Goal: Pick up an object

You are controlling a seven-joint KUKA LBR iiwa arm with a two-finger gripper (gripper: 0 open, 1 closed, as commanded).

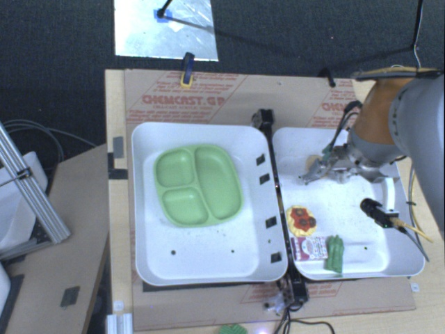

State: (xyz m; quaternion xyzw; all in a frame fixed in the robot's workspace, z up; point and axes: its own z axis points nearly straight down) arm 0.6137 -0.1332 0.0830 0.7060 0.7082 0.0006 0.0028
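Gripper [311,175] low in right bin [368,252] (its opening impossible to tell), yellow-and-red toy [301,220], small packet [311,248], green toy [335,253] nearby, green divided plate [198,185] in left bin [201,252]

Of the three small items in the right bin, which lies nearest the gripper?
The round yellow piece with red spots. The pink-and-white packet and the green item lie farther from the gripper, by the right bin's front edge.
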